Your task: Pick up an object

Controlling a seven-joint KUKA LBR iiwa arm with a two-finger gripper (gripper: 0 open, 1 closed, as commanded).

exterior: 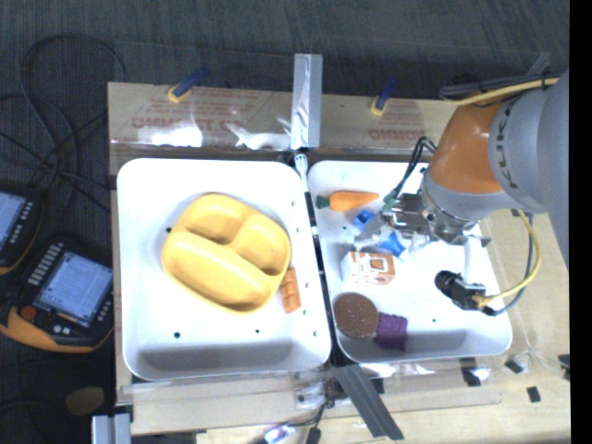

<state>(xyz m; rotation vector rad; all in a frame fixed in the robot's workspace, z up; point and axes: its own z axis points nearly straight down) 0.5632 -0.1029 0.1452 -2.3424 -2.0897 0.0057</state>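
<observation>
**Dark carpet, two white bins, tool low over the right one**

Dark carpet surrounds a brown counter that carries two shallow white bins side by side. Off the counter's left edge, on the carpet, lies a handheld controller with a lit screen.

The left bin holds a large yellow lumpy object that takes up most of its middle. A small orange block sits just beside it, against the wall shared with the other bin.

The right bin holds the smaller things. An orange carrot with a green tip lies near the far wall. Below it is a small blue piece, then a white-and-orange packet. A brown round disc sits near the front wall, with a purple object touching its right side.

The grey arm with its orange band reaches in from the right. Its tool is low over the right bin, just right of the carrot and blue piece and above the packet. Whether the tool is open or closed cannot be told from this angle, and nothing can be seen gripped in it.
</observation>
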